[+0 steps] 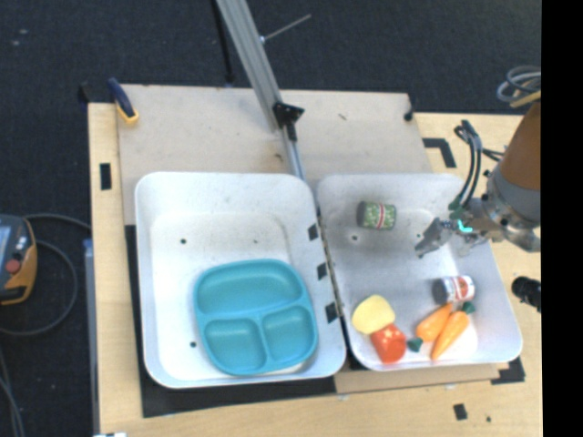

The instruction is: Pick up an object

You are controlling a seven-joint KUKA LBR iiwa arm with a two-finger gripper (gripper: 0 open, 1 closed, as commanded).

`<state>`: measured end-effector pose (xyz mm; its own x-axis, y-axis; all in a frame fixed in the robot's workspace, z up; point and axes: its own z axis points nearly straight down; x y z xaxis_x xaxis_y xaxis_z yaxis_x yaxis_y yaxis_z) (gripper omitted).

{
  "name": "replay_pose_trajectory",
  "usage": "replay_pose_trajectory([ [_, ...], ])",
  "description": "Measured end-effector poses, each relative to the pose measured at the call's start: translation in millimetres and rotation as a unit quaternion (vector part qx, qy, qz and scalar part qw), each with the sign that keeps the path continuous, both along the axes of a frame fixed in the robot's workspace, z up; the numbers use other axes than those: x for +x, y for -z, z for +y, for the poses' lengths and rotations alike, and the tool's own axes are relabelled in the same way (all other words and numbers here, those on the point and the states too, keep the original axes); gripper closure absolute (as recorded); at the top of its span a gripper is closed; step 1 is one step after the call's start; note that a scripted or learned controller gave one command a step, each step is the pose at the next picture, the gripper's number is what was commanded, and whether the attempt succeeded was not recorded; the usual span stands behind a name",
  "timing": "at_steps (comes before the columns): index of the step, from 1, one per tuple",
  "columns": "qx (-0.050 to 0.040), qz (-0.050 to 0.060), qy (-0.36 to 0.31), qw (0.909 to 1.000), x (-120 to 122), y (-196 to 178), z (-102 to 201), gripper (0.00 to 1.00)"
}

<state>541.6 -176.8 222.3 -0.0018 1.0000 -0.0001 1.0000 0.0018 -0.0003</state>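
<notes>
A pale wooden bench (pixel 228 126) stands on dark carpet and carries two white bins. The left bin (pixel 164 208) holds a smooth blue divided tray (pixel 255 317). At centre right, the gripper (pixel 440 235) hangs with fingers apart, holding nothing, above the right bin (pixel 401 262), between a green can (pixel 376 215) and a small bottle (pixel 453 289); plastic carrots (pixel 444 328) lie lower right.

The right white bin (pixel 410 189) lies under the end effector (pixel 444 235), and the left white bin (pixel 164 208) lies beside it on the side away from the end effector. Both rest on the table (pixel 200 126). A slanted metal rail (pixel 250 44) stands up and left of the end effector. Farther left, a yellow-tipped clamp (pixel 121 101) lies at the table's corner. Farthest left, an orange device (pixel 16 262) lies on the dark floor (pixel 55 25).
</notes>
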Motion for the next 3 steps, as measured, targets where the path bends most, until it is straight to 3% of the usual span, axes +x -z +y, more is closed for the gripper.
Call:
replay_pose_trajectory([
  [1, -0.0002, -0.001, 0.000, 1.0000, 0, -1, 0, 0.00],
  [3, -0.0012, 0.000, 0.002, 1.0000, 8, 122, -7, 0.00],
])
